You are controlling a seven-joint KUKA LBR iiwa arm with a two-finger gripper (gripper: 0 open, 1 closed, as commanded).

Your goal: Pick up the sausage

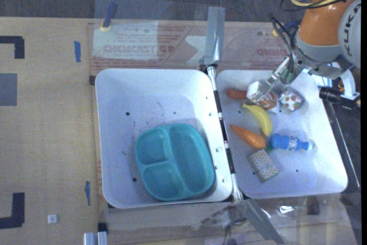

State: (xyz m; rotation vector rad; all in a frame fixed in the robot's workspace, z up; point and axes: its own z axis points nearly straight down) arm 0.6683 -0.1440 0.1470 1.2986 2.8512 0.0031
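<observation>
Two shallow white bins sit side by side on a light wooden bench (46, 140). The left white bin (114, 94) holds a teal plastic plate with three sections (172, 162), lying flat toward the near side.

The right white bin (330, 172) holds the small things. The sausage, a short reddish-brown toy (235, 93), lies in the far left part of this bin, close to the wall between the two bins. A curved yellow toy banana (261, 118) lies just near of it, more toward the middle. An orange toy carrot (248, 135) lies left of and nearer than the banana. A blue plastic bottle (289, 143) lies on its side just right of the carrot. A small grey speckled block (264, 165) sits on the near side of them. A little white box with red spots (291, 101) sits toward the far right.

The grey arm with the orange band (321, 14) comes in from the far right. Its gripper (259, 93) is low in the right bin, just right of the sausage and right above the far end of the banana. Whether its two parts are spread or pressed together cannot be told here. Nothing can be seen pinched in it.
</observation>
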